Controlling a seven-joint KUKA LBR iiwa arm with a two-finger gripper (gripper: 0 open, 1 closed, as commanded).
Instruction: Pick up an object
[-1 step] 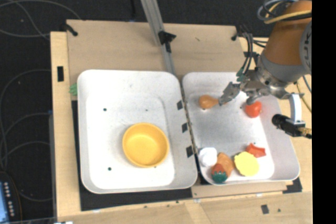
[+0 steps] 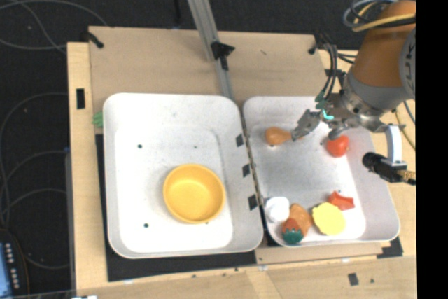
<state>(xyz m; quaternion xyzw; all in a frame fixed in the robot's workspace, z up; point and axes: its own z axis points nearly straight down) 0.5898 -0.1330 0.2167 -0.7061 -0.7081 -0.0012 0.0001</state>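
There are two white bins side by side on a brown bench [image 2: 161, 59]. The left bin [image 2: 140, 115] has one thing in it, a yellow bowl [image 2: 194, 192]. The bowl sits near the front, a bit to the right. All the rest of that floor is bare, so there is lots of room around the bowl.

The right bin [image 2: 294, 171] has more things. An orange lump [image 2: 276, 136] lies near the back left part, close to the wall between the bins. A red ball [image 2: 338, 145] lies near the back right. The middle of this bin is open.

The other things are packed along the front edge. A white ball [image 2: 277, 207] is in the front left corner. Touching it is a carrot [image 2: 299, 218] with a green end [image 2: 292, 237]. Next to that is a yellow disc [image 2: 329, 220], and a small red piece [image 2: 341, 201] touches its back edge.

The gripper [image 2: 323, 124] hangs over the back of the right bin, between the orange lump and the red ball. Its fingers look spread apart, and nothing is between them. One finger [image 2: 305, 124] points to the orange lump and ends just beside it.
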